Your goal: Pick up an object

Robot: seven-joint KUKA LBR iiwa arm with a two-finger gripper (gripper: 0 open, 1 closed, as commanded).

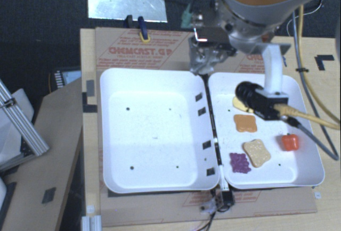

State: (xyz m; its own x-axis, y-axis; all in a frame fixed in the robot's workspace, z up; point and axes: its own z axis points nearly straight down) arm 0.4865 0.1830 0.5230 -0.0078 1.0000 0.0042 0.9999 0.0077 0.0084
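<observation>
Because the task only asks for any one object, all the candidates sit together in the right bin [306, 168], where the arm can reach them from its side. Taking the slice of toast [257, 153] as the landmark: a bunch of purple grapes [240, 162] lies just beside it toward the left bin [114, 134], an orange cracker-like piece [245, 123] sits just above it, a small red-orange piece [290, 142] rests near it on the far side, and a yellow item [239, 102] lies further up, partly hidden by a black fitting with a cable. The gripper [204, 66] hangs well away from the toast, over the upper end of the divide between the bins. Whether it is spread or closed cannot be told at this angle, and nothing shows between its tips. The grab looks not yet begun.
</observation>
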